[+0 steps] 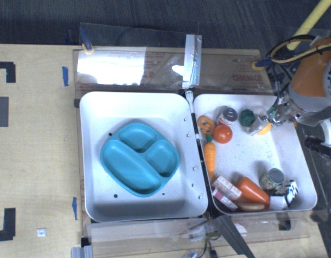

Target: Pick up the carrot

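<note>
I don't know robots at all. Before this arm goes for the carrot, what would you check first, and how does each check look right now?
1. Carrot in sight, against the right bin's left wall: ok.
2. Top of carrot uncovered: ok.
3. Room around carrot: not ok; the wall hugs one side and the tomato sits just above its top end.
4. Claw above carrot: not ok; it hangs near the far right corner.
5. Claw free of any load: cannot tell.
6. Blue tray out of the way, in the left bin: ok.
</note>
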Action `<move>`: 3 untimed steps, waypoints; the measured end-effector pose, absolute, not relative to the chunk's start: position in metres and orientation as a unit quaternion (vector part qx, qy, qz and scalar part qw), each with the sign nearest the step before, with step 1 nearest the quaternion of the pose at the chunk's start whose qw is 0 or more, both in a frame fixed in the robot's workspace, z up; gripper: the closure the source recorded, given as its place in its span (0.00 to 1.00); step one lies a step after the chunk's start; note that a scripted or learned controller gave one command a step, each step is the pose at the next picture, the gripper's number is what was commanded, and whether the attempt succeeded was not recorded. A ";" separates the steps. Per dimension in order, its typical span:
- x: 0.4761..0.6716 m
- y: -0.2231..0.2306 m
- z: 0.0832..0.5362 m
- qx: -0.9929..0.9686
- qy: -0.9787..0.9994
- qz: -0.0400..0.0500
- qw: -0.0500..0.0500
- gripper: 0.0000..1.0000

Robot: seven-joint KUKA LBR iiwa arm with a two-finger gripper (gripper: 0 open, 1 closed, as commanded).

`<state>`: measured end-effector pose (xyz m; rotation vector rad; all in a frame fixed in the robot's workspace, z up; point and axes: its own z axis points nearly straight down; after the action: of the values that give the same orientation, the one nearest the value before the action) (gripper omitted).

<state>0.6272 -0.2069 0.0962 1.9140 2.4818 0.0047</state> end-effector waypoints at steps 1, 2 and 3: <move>0.669 -0.116 0.087 0.620 0.784 0.001 0.001 1.00; 0.628 -0.050 0.187 0.585 0.811 0.002 0.002 1.00; 0.628 -0.047 0.218 0.567 0.824 0.001 0.002 1.00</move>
<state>0.6284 -0.0469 0.2178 1.7786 2.5850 0.0019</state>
